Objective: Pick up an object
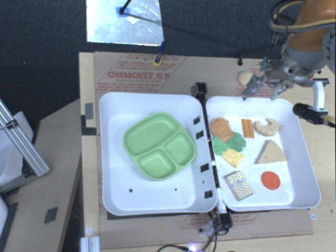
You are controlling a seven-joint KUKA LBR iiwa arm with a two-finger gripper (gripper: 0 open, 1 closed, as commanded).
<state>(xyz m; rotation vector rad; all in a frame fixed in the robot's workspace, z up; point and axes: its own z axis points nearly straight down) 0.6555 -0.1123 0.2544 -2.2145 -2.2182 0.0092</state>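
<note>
The right white bin (302, 151) holds several toy foods: a brown chicken piece (221, 128), an orange stick (247, 128), a tan croissant (266, 126), a green broccoli piece (231, 142), a yellow cheese block (232, 157), a beige wedge (271, 153), a red disc (270, 180) and a patterned packet (239, 185). My gripper (264, 88) hangs above the bin's far edge, open, with its two fingers spread apart and nothing between them. It stands apart from all the foods, behind the croissant.
The left white bin (113, 140) holds a green divided plate (159, 145). A black divider (206, 140) runs between the bins. A shiny square sheet (123, 14) lies at the back left, and a metal frame (18, 151) stands at the left edge.
</note>
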